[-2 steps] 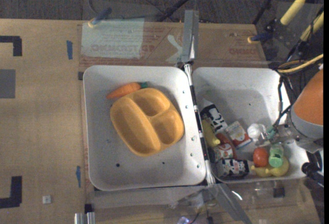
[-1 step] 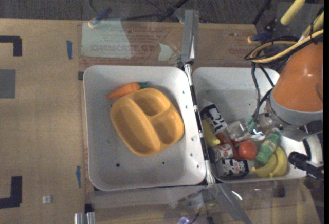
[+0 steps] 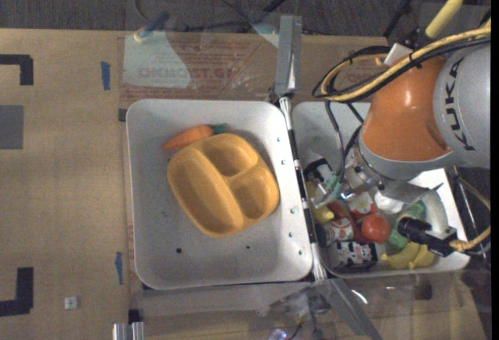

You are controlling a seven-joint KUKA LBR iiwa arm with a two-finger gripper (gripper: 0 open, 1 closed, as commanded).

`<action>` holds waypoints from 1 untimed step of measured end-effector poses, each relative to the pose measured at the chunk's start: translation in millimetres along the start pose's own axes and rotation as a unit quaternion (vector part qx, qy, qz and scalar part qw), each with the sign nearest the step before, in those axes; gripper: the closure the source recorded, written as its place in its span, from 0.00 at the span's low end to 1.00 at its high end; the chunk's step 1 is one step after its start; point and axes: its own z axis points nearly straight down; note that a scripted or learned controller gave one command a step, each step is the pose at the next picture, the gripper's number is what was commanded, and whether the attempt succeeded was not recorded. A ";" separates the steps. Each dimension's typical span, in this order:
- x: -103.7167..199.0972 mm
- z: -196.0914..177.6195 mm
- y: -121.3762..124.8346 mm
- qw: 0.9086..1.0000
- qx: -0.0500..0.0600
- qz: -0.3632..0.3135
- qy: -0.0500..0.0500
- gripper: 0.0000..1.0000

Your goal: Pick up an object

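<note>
My gripper (image 3: 340, 189) is down in the right bin (image 3: 312, 124), over a heap of toy food near its left wall. The orange wrist band (image 3: 401, 124) and grey arm hide most of it. Around it lie a red tomato (image 3: 375, 228), a yellow banana (image 3: 411, 255), a green piece (image 3: 398, 239), a small printed carton (image 3: 355, 254) and a yellow piece (image 3: 323, 214). I cannot make out whether anything is gripped.
The left bin (image 3: 148, 198) holds a yellow divided plate (image 3: 222, 184) with an orange carrot (image 3: 187, 136) against its far edge. A metal divider (image 3: 300, 190) separates the bins. Yellow and black cables (image 3: 351, 77) loop behind the arm.
</note>
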 end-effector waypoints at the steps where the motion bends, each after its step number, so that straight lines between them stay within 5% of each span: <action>1: -75.8 -16.8 28.0 0.992 -0.001 -0.130 -0.001 1.00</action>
